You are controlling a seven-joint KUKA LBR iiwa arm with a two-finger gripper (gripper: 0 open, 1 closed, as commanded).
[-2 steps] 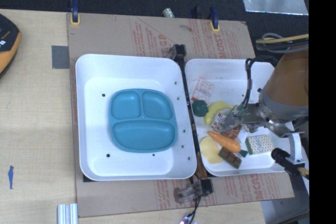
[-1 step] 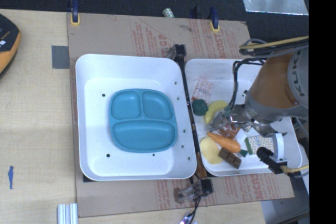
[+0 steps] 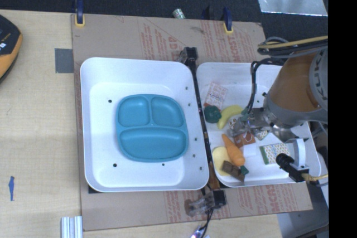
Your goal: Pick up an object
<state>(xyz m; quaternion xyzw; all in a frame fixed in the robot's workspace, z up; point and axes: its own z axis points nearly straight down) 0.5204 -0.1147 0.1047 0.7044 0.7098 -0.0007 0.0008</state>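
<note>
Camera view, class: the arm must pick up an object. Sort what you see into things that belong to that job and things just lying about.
Belong to the job:
- hand, low in the right bin
- carrot
- banana
- green toy
- brown block

Just lying about:
- blue divided plate in the left bin
- blue clamps
- grey tape patch

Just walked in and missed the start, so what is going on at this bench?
A grey robot arm with an orange band reaches in from the right over the right white bin, which holds small toy foods. Its gripper is low among them, next to a yellow banana-shaped piece, a dark green round piece and an orange carrot-shaped piece. Nothing is visibly held. The left white bin holds a blue divided plastic plate.
</note>
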